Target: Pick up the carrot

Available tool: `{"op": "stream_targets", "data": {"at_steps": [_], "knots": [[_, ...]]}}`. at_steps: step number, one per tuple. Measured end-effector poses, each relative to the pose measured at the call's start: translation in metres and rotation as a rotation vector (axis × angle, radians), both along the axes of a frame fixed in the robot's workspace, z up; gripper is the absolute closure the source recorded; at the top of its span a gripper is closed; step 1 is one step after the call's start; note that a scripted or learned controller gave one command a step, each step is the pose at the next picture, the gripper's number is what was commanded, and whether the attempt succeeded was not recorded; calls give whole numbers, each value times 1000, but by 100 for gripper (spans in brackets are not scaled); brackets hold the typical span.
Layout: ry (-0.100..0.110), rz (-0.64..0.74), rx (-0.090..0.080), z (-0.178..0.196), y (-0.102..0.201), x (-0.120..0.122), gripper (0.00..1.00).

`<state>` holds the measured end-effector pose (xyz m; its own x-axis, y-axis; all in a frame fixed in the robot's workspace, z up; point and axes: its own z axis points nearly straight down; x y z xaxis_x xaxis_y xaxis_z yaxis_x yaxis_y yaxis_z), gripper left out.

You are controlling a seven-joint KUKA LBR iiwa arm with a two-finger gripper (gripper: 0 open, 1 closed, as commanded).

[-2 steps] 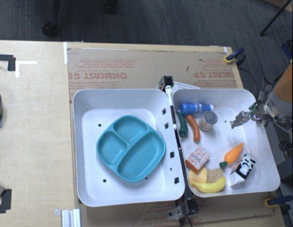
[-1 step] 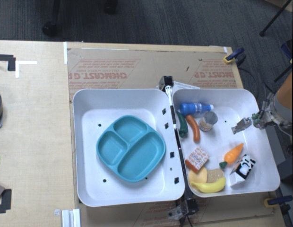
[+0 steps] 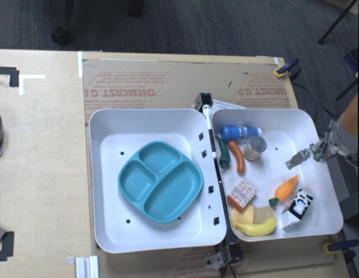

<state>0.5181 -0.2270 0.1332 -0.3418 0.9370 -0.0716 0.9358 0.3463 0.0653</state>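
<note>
Carrot (image 3: 285, 188) lies in right bin (image 3: 318, 155), between milk carton (image 3: 299, 205) and cracker box (image 3: 241, 194), long axis slanting up-right. Gripper (image 3: 296, 160) hovers just above it, toward bin's far side; whether open or closed, cannot tell.

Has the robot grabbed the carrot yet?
Not yet. Done: the gripper has reached over the right bin. In hand: nothing shows between its fingers; it hangs just above the carrot. Left: the carrot lies on the bin floor beside the black-and-white toy, so going down, gripping and lifting remain.
</note>
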Motion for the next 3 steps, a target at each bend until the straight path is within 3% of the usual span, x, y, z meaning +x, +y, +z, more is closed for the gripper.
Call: {"op": "stream_targets", "data": {"at_steps": [1, 2, 3], "knots": [[81, 241, 28, -39, 44, -37, 0], [77, 237, 28, -31, 44, -34, 100], [84, 64, 40, 27, 122, -3, 100]]}}
